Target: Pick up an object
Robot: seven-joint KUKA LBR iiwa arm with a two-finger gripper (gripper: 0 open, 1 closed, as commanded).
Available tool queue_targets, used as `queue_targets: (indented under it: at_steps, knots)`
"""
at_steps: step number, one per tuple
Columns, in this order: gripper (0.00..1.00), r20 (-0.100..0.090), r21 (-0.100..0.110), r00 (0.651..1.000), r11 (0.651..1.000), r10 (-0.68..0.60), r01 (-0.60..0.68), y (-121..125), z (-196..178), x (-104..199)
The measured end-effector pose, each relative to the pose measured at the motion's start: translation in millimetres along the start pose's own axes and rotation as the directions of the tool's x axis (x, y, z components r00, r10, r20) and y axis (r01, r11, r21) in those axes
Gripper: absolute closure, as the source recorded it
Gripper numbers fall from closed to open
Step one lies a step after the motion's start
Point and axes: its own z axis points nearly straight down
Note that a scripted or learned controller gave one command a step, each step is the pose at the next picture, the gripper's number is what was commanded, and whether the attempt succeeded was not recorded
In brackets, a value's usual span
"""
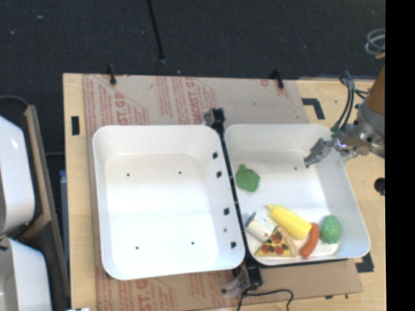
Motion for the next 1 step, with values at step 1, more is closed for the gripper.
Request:
queue_targets:
  at_steps: [1]
  knots:
    - [0.00,-0.002,0.004,1.000,1.000,0.000,0.000,-57.6,39.3,34.2]
